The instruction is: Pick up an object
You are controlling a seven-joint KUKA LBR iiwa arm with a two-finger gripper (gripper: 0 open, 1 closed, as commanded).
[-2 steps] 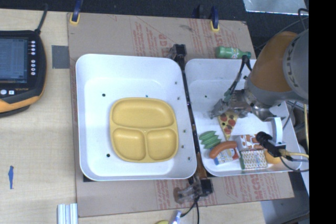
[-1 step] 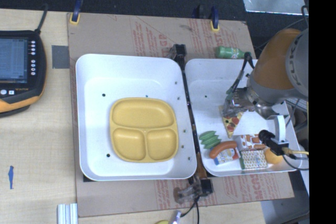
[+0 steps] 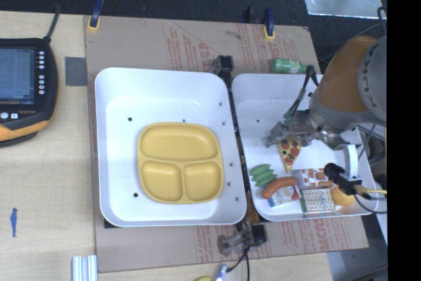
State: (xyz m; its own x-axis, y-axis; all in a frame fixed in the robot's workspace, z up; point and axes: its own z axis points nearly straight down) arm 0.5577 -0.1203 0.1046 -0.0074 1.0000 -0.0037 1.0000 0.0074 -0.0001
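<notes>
The pincer hung in the right bin; whether it gripped anything I could not tell. Just beneath lay a pizza slice, probably light, stiff, best pinched across its edges.

Even overhead light, soft low-resolution focus, mild glare on the left bin, faint shadows.

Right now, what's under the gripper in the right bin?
The gripper hangs above a pizza slice in the right bin. The slice's lower part shows; the arm covers the bin floor behind.
</notes>
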